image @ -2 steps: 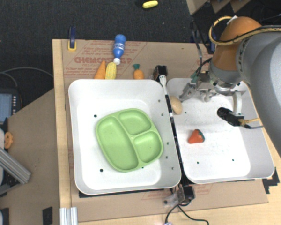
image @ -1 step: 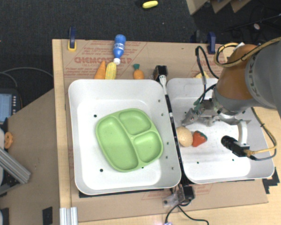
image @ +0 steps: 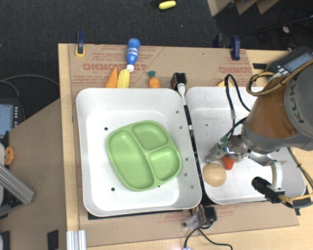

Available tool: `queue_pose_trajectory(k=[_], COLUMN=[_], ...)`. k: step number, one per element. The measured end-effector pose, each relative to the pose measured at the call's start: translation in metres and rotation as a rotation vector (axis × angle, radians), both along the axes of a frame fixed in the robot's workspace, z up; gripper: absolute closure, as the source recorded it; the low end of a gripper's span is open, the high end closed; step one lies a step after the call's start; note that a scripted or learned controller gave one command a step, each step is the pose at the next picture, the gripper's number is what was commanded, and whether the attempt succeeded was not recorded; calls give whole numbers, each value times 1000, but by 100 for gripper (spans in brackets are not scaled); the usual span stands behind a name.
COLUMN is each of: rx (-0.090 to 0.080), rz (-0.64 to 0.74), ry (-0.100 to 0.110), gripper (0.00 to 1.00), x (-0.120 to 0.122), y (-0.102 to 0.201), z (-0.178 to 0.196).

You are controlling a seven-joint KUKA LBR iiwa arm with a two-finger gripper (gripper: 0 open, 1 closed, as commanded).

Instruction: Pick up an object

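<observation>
Grey arm with orange band point(image: 281, 113) fills the right of the frame, its tool point(image: 224, 151) lowered into the right-hand shallow white bin point(image: 208, 100); tool state cannot be determined. Small orange-red object point(image: 228, 163) lies just below it, touching a round tan ball point(image: 214, 174). Left white bin point(image: 94, 108) holds a green divided plastic tray point(image: 143, 154), apparently a drop-off.

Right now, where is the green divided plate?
In the camera view, the green divided plate lies in the middle of the left white bin, on the far side of the bins' shared edge from the gripper.
</observation>
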State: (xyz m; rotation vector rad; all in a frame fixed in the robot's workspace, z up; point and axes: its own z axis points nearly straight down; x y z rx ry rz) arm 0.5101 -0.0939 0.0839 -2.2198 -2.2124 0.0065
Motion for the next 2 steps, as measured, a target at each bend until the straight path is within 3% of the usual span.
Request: queue_pose_trajectory(k=[1,2], rx=[-3,-1], rz=[1,11], ry=[-10,-20], gripper=[100,100], x=[4,38], y=[0,55], z=[11,107])
